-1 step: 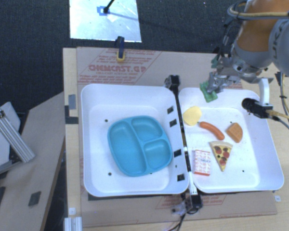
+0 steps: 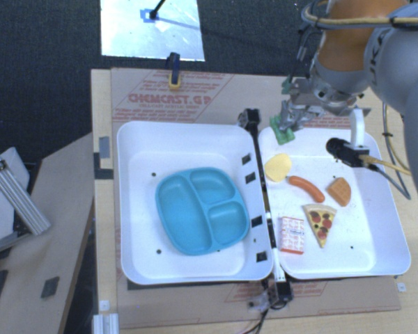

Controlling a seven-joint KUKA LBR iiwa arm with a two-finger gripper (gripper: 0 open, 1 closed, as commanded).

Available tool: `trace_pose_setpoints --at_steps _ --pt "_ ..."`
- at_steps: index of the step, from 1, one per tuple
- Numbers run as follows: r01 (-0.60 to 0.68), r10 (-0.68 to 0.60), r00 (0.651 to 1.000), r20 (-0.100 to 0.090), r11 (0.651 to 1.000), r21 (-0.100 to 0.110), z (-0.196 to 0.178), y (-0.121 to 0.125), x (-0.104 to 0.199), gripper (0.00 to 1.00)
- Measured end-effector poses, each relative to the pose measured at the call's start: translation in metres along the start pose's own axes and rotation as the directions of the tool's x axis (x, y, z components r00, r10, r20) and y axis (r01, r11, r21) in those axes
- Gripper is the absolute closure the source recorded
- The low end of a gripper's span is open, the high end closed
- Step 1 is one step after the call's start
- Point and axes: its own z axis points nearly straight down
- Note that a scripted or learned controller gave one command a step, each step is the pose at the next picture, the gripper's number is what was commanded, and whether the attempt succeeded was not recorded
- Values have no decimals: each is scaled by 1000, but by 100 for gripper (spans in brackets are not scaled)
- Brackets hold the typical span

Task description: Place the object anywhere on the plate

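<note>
Blue plate [image 2: 200, 209] is held in left bin [image 2: 136, 256]. Chip [image 2: 279, 166], sausage [image 2: 306, 188], bread [image 2: 339, 191], pizza slice [image 2: 321, 223], packet [image 2: 291, 234] are held in right bin [image 2: 376, 256]. Gripper [image 2: 285, 125] state cannot be determined.

Open above the blue plate [image 2: 200, 211] in the left bin [image 2: 136, 186]. Crowded in the right bin [image 2: 386, 245]: yellow chip [image 2: 278, 165], sausage [image 2: 306, 188], bread [image 2: 339, 191], pizza slice [image 2: 321, 222], packet [image 2: 291, 234] close together. Black clips [image 2: 251, 179] along the shared rim.
</note>
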Motion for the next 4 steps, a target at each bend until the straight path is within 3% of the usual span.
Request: trace_pose_setpoints --at_steps 3,4 --pt "0 0 1000 -1 1000 3 27 5 148 100" --pt "-4 4 1000 0 1000 2 27 6 145 0"
